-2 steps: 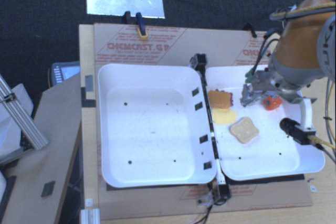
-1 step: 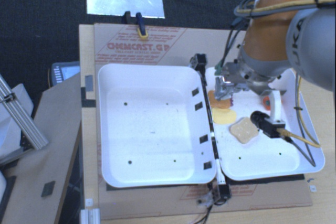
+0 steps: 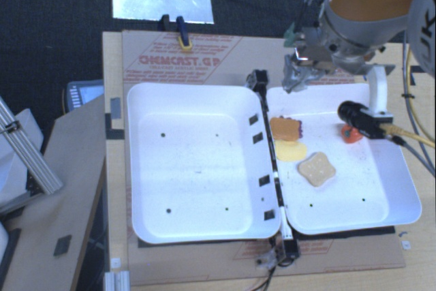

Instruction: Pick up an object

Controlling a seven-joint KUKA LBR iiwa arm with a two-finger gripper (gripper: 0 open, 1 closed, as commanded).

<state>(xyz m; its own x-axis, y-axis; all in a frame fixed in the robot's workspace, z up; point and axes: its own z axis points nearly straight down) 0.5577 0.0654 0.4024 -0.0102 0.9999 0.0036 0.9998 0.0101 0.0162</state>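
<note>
toast slice (image 3: 317, 169): lying flat in the right bin (image 3: 398, 211), roughly mid-bin, nothing touching it except maybe the yellow piece

neighbours: yellow piece (image 3: 291, 151) and orange cracker thing (image 3: 285, 128) just toward the divider, red bit (image 3: 351, 134) near the far right side

hand (image 3: 298, 80): hanging over the right bin's far-left corner, carrying nothing; can't tell how open it is

key relation: toast sits toward the desk's near edge from the hand, so I'd guess it comes forward, then down

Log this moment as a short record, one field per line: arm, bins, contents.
arm: gripper above the right bin's far left corner
left bin: white, shallow
right bin: toast-shaped piece, yellow flat piece, orange-brown piece, red item
grasp: nothing seen between the fingers
</note>
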